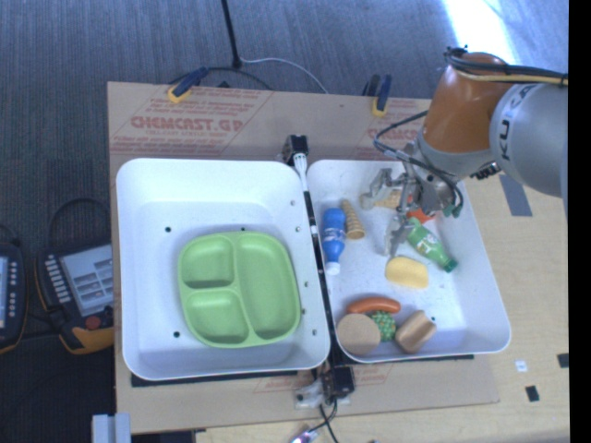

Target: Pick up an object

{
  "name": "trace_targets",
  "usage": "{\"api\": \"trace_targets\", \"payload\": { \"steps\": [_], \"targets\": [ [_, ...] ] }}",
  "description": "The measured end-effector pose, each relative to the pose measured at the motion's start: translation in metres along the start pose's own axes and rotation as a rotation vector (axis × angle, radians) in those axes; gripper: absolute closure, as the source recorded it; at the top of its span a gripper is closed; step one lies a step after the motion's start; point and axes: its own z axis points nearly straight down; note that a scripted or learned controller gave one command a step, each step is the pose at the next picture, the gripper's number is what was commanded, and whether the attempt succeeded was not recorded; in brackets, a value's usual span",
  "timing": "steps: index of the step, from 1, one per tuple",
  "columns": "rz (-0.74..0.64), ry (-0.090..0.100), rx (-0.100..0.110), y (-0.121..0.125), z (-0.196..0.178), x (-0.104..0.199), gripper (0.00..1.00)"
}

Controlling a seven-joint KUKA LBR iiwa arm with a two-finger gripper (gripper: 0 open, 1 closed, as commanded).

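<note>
My gripper (390, 215) hangs over the back part of the right bin (480, 275), below the orange-banded wrist (462, 100). Its two metal fingers (378, 191) stand apart, open, with nothing between them. A green bottle with a red cap (430, 245) lies just right of the lower finger. In front of that finger rests a yellow piece (406, 271). To the gripper's left are a blue bottle (332, 233) and a ridged tan cone (354, 220).
A red sausage (372, 305), a round bun (358, 333), a green piece (382, 324) and a tan loaf (416, 330) crowd the right bin's front. The left bin (148, 201) holds a green divided plate (240, 287). Clamps and cables lie at the bench's back.
</note>
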Motion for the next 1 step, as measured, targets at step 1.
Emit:
{"api": "trace_targets", "payload": {
  "steps": [1],
  "targets": [
    [-0.016,-0.027,0.006,-0.0532,0.0016,0.0173,0.0]
  ]
}}
